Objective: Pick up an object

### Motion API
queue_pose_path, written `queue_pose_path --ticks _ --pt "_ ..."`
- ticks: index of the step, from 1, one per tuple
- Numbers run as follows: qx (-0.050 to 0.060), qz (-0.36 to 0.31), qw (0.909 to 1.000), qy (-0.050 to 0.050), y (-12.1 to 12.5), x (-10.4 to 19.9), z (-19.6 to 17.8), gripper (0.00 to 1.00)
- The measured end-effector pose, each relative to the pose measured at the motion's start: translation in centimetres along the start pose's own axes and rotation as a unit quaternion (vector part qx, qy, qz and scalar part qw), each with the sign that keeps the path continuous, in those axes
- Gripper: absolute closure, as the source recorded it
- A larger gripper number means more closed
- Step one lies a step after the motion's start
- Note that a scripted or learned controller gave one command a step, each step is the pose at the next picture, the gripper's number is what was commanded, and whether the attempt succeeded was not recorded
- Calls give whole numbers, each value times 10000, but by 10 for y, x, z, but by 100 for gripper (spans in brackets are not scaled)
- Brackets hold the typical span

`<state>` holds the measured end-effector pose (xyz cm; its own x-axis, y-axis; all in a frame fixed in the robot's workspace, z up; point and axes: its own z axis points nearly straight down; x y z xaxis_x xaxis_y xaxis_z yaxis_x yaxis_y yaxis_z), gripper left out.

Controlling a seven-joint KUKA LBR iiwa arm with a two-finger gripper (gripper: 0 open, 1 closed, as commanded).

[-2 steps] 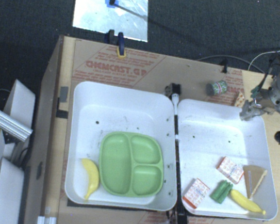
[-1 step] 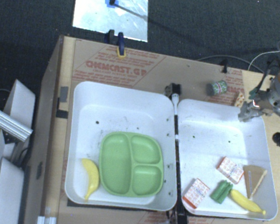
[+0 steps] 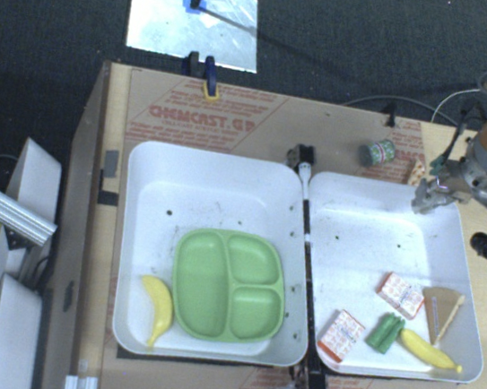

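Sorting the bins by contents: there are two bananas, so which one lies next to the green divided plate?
The banana in the left bin, lying along the green plate's left lower edge. The other banana sits in the right bin beside a green block.

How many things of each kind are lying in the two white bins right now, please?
Bananas: 2, one in the left bin, one in the right bin
Green divided plate: 1
Red-and-white cartons: 2
Green block: 1
Tan wedge: 1
Total: 7
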<state>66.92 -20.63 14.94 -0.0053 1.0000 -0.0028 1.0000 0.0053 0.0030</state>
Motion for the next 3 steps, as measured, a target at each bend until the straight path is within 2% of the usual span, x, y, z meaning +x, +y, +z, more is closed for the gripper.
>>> queue_pose_path --ticks 2,3 --pt "0 17 10000 -2 0 -1 4 100" --pt "-7 12 10000 2 0 -1 -10 100"
